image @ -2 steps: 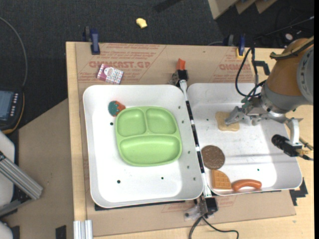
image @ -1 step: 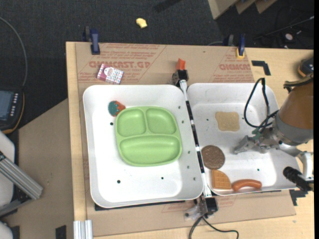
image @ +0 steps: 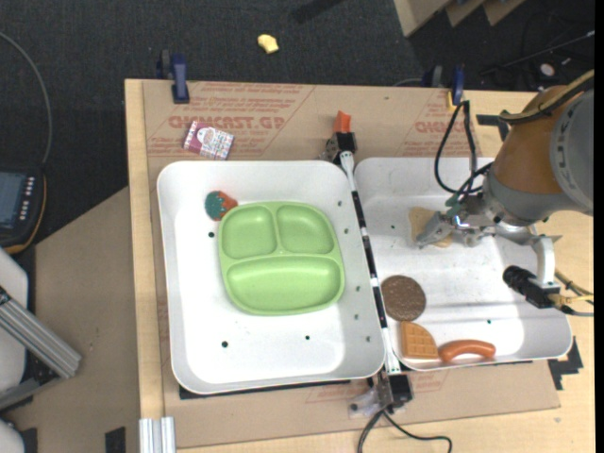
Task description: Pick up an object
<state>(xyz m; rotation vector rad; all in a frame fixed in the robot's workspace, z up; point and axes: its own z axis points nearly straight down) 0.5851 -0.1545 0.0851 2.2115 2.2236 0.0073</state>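
My gripper (image: 440, 232) hangs low in the right bin (image: 528, 338), in its upper middle, at the end of the grey and orange arm (image: 534, 163) coming from the right. A small tan piece (image: 420, 219) lies right at the gripper's tip, touching or just beside it. A round brown cookie (image: 403, 295) lies against the bin's left wall. At the front left corner sit an orange waffle-like piece (image: 418, 342) and a red sausage (image: 467, 350).
The left bin (image: 189, 328) bears a green divided plate (image: 279, 257), with a small red and green object (image: 221, 204) at the plate's upper left corner. A pink card (image: 208, 140) lies on the bench behind that bin. Cables (image: 451, 149) loop beside the arm.
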